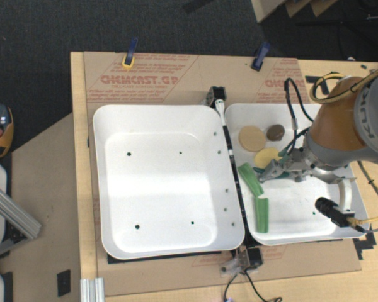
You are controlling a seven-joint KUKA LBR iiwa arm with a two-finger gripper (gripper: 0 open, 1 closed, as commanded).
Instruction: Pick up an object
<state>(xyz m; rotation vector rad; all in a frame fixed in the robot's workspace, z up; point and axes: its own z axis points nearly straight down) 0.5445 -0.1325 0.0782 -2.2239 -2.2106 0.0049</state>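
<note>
Pickup try at the bench [176, 74]: I am hanging my gripper [272, 170] low inside the right bin [302, 236], with my arm [340, 128] leaning in from the side, because every loose item in view is lying there. The left bin [157, 187] is sitting alongside, apart from the work.

My tip is sitting just beside the upper end of the slanted green block [249, 177], perhaps touching it, and the yellow piece [266, 156] is lying just behind. Being nearest, that block is looking to me like the likeliest target. Whether my jaws are apart or together I cannot tell from this slanted overhead angle. Nothing is showing between them, so I am claiming no hold.

A second green block [263, 214] is lying lengthwise toward the front wall, while a tan disc [252, 138] and a small brown disc [275, 131] are resting farther back. I am judging the slanted block awkward, since it is lying close to the wall dividing the bins.
</note>
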